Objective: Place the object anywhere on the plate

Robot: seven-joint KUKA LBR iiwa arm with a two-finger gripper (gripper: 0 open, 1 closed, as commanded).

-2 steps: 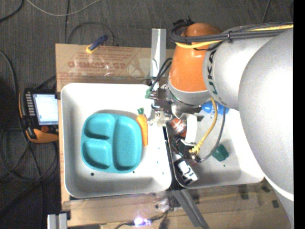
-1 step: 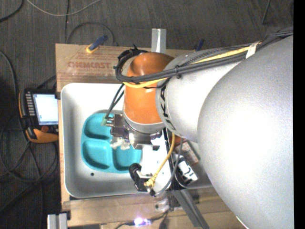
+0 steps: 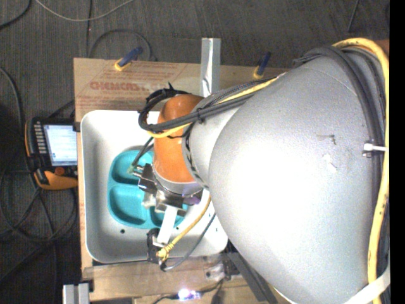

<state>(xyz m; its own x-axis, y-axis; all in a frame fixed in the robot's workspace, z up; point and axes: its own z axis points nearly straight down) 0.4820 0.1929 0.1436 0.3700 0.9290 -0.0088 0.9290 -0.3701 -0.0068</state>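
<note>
While my arm point(image 3: 297, 170) leans over the white bin point(image 3: 95, 170), my wrist hangs above the teal plate point(image 3: 123, 189); whether anything is gripped, I cannot tell.

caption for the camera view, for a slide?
KUKA arm reaches in from the right, orange wrist band over the teal sectioned plate in the left white bin.

One camera hangs above the shallow white plastic bin point(image 3: 95, 170), looking down at a slant; the bulky grey arm point(image 3: 297, 182), right of the bin, looms closest.
</note>
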